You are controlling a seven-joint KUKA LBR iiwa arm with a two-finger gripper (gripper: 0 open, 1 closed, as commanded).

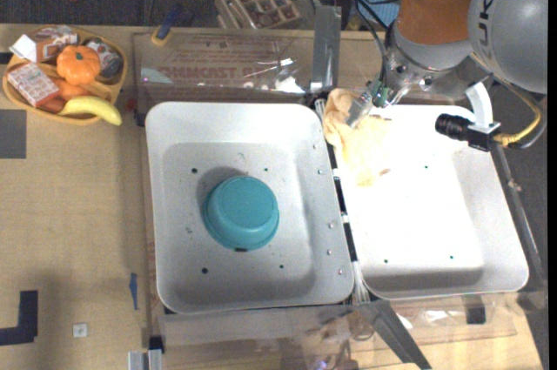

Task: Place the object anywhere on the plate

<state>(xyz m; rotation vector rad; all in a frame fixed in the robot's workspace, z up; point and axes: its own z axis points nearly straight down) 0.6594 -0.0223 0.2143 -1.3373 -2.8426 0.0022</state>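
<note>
1. The gripper [365, 103] is hanging over the far left corner of the right bin [452, 264]; whether it is wide, narrow or holding anything cannot be told from this angle.
2. A crumpled yellowish object [341, 117] is lying just under it, against the rim between the bins.
3. The teal plate [242, 211] is sitting in the middle of the left bin [174, 142], well apart.
4. A sound carry probably means lifting clear of the shared rim before crossing left.
5. A fruit basket [61, 77] is sitting off at the far left, out of the way.
</note>
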